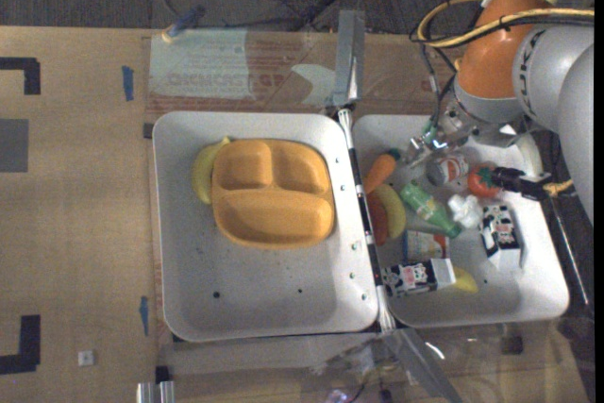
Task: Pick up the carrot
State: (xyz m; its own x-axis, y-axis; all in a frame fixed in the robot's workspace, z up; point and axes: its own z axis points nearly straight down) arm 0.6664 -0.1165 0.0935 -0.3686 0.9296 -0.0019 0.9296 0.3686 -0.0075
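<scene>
Wooden worktop point(85, 231) carries 2 bins; carrot point(379, 173) lies at the right bin's point(538, 297) 10 o'clock corner. Jaws point(436, 139), state unreadable, hover at its 2 o'clock. Best descend squarely across its narrow width.

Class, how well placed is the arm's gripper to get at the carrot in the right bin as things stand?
Probably yes. The gripper hangs just right of the carrot, whose top lies uncovered against the bin's left wall. That wall and the fruit at its lower end could crowd the fingers.
</scene>
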